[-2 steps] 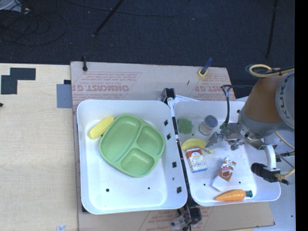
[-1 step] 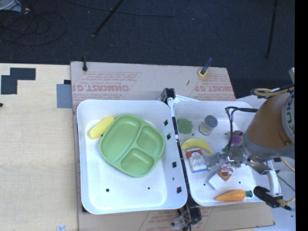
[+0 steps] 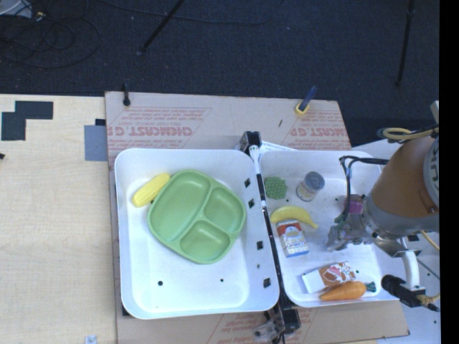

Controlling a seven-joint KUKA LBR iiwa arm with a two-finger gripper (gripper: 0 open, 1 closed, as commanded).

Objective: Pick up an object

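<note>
The arm (image 3: 401, 185) is seen reaching in from the right, its orange band over the right bin (image 3: 290, 162), and the gripper (image 3: 343, 236) is held low inside that bin, near its middle. Whether the fingers are spread or pressed together cannot be told, since they are lost in a dark blur; nothing can be made out between them. Just to the gripper's left a small red and white carton (image 3: 292, 237) is laid flat, with a yellow banana (image 3: 294, 216) touching its upper edge. Further back a green scrubby ball (image 3: 275, 187) and a small tin can (image 3: 310, 185) are set near each other. At the bin's front edge an orange carrot (image 3: 344, 291) is laid beside a white packet (image 3: 328, 275). In the left bin (image 3: 143, 278) a green divided plate (image 3: 196, 216) is seen, with a yellow corn cob (image 3: 150, 189) at its upper left rim
</note>
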